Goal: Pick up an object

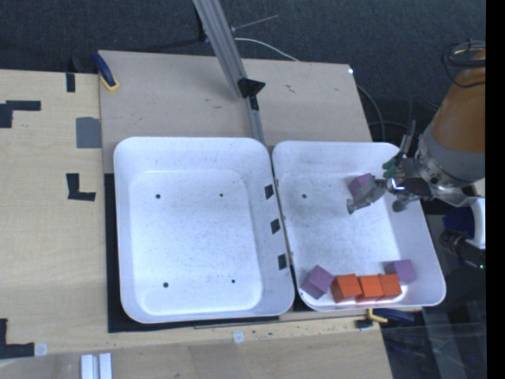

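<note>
bins: two shallow, glossy white, round-cornered, speckled; left bin (193, 152), right bin (331, 152) | blocks: matte, boxy; purple block (361, 185) in right bin's upper middle, touching end effector (364, 198) just below-right | end effector: cannot tell apart or together | near edge of right bin: purple cube (319, 279), orange blocks (365, 287), small purple block (403, 270)

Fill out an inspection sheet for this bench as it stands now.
Surface: wooden bench bearing left bin and right bin side by side.
Job's things: in the right bin, a purple block by the gripper; along the near wall, two more purple blocks and an orange row.
Clutter: black tape marks.
Grippers: gripper low over the right bin, beside the upper purple block; grasp unclear.
Cables: thin wire across the bench top.
Surroundings: slanted metal rail, dark floor.
</note>
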Tool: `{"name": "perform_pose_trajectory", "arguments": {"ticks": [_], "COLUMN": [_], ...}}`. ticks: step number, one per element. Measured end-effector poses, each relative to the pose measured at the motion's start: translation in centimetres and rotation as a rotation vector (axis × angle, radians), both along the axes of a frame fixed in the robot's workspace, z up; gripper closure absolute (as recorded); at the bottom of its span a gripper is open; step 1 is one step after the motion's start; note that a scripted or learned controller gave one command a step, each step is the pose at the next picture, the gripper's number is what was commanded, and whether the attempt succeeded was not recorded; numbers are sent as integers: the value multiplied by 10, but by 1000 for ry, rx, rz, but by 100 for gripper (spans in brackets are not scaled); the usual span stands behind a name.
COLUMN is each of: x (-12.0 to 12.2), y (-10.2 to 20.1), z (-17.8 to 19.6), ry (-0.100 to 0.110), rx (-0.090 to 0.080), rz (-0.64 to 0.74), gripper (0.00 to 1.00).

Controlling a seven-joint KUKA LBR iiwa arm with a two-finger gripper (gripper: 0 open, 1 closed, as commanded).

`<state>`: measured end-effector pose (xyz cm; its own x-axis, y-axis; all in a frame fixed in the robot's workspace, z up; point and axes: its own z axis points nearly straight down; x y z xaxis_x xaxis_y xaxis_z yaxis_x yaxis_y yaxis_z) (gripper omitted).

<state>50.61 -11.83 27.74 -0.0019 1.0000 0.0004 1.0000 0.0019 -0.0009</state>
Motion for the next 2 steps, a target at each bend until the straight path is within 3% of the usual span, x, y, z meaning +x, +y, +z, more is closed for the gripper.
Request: {"name": "perform_pose_trajectory", "arguments": {"ticks": [1, 2], "x": [6, 2], "y": [14, -38], "z": [29, 4], "ry": [-3, 3], "rx": [0, -3], "rz": [1, -6], "gripper": [0, 0]}}
